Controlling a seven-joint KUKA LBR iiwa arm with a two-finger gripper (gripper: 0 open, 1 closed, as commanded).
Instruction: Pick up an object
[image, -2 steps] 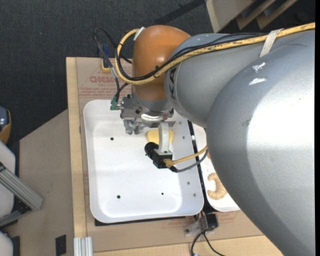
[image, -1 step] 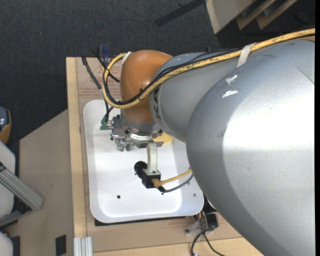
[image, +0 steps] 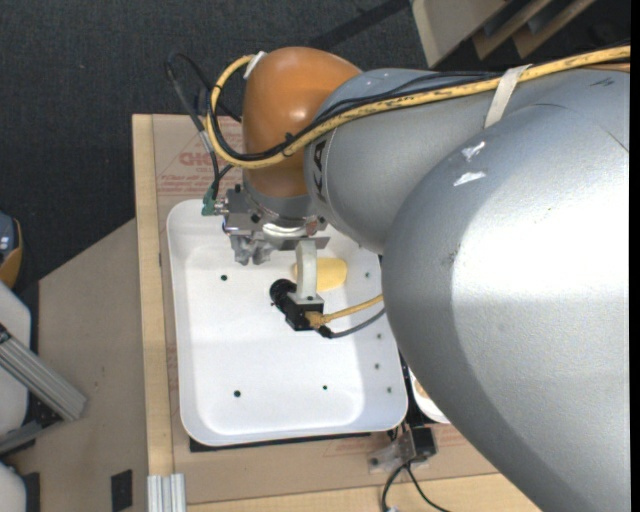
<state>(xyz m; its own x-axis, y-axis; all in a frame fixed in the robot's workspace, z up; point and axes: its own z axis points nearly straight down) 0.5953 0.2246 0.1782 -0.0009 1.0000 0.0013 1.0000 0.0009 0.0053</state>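
Watching this remotely off the 1 overhead camera, so take it with a pinch of salt. The arm (image: 500, 250) reaches in from the right, and its orange band (image: 290, 100) sits over the far end of the white bin (image: 200, 340). The gripper (image: 252, 243) points straight down, low over the bin floor near the far wall. I reckon that vertical pose is there because the bin is shallow with walls all round, so top-down is the sensible way to get at something lying flat. The only real candidate I see is 1 pale yellow object (image: 334, 272), flattish and roundish, lying on the bin floor toward the far right corner. It's just beside the gripper, to the right in the view, and not under it as far as I can make out. Part of it is hidden behind robot hardware. Whether the gripper is open or closed I honestly can't tell, since the wrist blocks the business end from this angle, and I see nothing held in it. So my read is the pick isn't done. The gripper looks lined up a bit left of the object, which could mean closing on bare plastic. The rest of the floor has just a few small dark dots (image: 237, 393), which look like marks, not things to grab. The bin sits on a wooden bench (image: 150, 300).
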